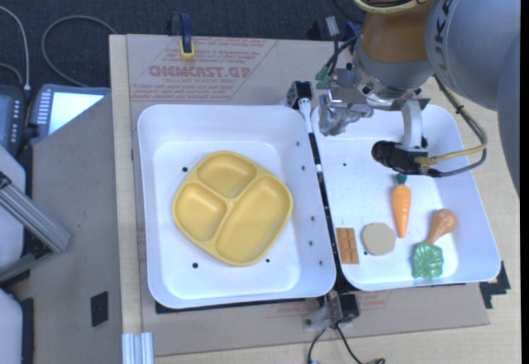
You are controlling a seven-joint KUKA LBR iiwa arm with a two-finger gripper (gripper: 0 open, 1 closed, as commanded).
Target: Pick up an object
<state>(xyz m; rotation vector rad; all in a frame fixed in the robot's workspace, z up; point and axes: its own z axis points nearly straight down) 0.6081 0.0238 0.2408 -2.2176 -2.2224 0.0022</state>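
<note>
**Camera view: claw hovering at the far end of the right bin, toys lying nearer the camera**

From my remote seat I see the grey arm reaching in from the right, with the claw [343, 116] hanging over the far left corner of the right bin [471, 271]. I cannot tell how its tips are set, since they blur into the wrist hardware, and I see nothing held between them.

The pickable things all lie well apart from the claw, toward the camera. The orange carrot [401, 207] is closest to it. Beyond that sit a tan round disc [379, 239], a brown cracker [348, 245] against the bin's left wall, a small pear-shaped piece [440, 224] and a green leafy toy [427, 261]. To the claw's left, in the left bin [153, 189], rests a yellow divided plate [233, 207].

My worry: a straight descent here would likely close on bare plastic beside the bin wall. The dark cable [413, 159] trailing near the carrot could also snag.
</note>
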